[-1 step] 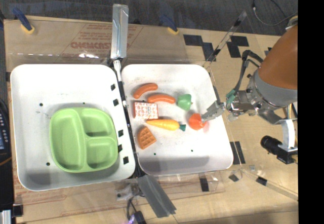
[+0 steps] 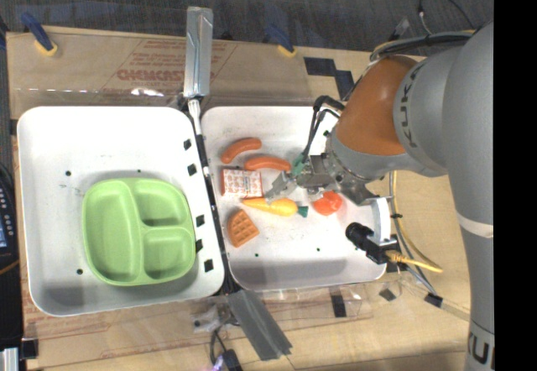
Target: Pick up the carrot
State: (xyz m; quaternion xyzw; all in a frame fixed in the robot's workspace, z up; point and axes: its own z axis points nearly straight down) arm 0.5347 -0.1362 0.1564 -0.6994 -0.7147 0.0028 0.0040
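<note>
The carrot is orange-yellow and lies flat on the floor of the right bin, near its middle, with a small green end pointing right. My gripper hangs just above and behind the carrot, reaching in from the right. It is open, with one grey finger slanting down toward the carrot's upper side and the other near a sausage. Nothing sits between the fingers, and the carrot rests on the bin floor.
Two sausages lie behind the carrot. A red-and-white packet and a waffle sit to its left, a red vegetable to its right. The left bin holds a green divided plate.
</note>
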